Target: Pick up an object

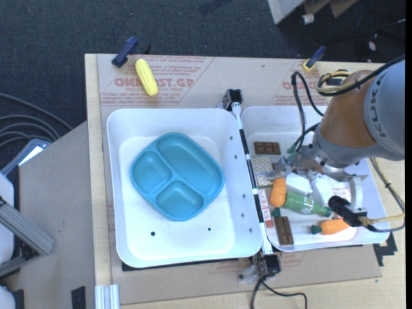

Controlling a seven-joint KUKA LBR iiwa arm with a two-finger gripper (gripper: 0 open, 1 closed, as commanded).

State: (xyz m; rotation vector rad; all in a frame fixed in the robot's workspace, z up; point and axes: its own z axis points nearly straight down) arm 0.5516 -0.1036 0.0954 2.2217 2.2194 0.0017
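Note:
In the right bin (257, 116) lie several small things: an orange carrot-like piece (278, 192), a green bottle (302, 204) on its side, a white block (298, 184), a second orange carrot (332, 227) near the front rim, and two brown chocolate bars (267, 148) (283, 231). The grey and orange arm (351, 124) reaches in from the right and hangs low over this bin. My gripper (295, 168) sits just above the white block and the orange piece, its tips buried among them.
The left bin (122, 172) holds a blue divided plate (177, 176). A yellow corn cob (147, 77) lies on the board behind the bins. Blue clamps (124, 51) (314, 58) stand at the board's back edge. Cables (302, 102) trail beside the arm.

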